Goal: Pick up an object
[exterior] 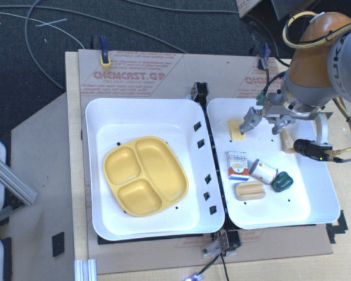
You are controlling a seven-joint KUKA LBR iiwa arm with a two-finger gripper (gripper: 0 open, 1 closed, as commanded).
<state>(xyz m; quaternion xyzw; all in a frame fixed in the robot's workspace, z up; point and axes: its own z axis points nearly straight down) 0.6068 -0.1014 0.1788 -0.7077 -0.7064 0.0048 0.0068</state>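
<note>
Jaws (264, 120), spread open, hover above the right bin (316, 206), yellow block (237, 131) just left.

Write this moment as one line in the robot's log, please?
phase: reaching | gripper: above right bin, near yellow block | holding: nothing seen | left bin: yellow divided tray

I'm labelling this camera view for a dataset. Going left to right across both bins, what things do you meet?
Yellow divided tray → yellow block → small printed box → tan block → white cylinder → dark green object.
</note>
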